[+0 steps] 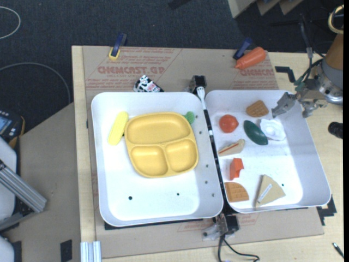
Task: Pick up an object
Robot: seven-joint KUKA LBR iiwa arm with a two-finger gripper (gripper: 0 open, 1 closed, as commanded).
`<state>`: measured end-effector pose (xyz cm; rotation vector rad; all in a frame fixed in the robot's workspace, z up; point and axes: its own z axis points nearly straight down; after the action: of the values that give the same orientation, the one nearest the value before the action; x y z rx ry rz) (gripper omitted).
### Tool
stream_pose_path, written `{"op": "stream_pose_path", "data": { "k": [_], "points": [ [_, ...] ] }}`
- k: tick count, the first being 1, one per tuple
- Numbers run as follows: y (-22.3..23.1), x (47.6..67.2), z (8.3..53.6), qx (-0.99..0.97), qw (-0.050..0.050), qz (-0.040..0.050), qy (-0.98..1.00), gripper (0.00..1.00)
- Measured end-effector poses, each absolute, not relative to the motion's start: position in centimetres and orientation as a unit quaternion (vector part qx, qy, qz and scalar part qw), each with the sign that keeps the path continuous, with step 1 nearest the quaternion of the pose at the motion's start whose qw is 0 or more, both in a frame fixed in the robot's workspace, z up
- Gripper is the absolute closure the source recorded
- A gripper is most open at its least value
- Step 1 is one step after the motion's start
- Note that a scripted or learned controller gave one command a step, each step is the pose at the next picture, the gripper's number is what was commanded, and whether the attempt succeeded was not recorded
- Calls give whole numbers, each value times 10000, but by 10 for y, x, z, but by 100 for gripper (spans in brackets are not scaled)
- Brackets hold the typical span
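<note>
The right bin (316, 162) holds several toy foods: a red tomato (229, 123), a dark green piece (255, 132), a white piece (273, 129), a brown bread piece (257, 109), a sandwich wedge (231, 147), a red chunk (235, 168), a brown waffle (236, 191) and a triangular sandwich (268, 190). My gripper (296, 107) hangs over the bin's far right corner, just right of the white piece and the bread. Its fingers (281, 105) are spread open with nothing between them.
In the left bin (109, 195) lie a yellow divided plate (161, 144), a yellow corn-like piece (117, 127) and a small green piece (190, 117). An orange carrot (251, 58) and a black-and-white item (147, 84) sit on the board behind the bins.
</note>
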<state>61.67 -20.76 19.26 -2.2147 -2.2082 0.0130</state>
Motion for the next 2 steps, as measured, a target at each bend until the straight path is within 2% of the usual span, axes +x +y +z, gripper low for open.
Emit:
{"op": "stream_pose_path", "data": {
  "k": [1, 2],
  "points": [
    [-207, 620, 202, -7070, 4, 1, -7072, 0],
    [-202, 622, 158, -7063, 22, 12, -7079, 0]
  ]
}}
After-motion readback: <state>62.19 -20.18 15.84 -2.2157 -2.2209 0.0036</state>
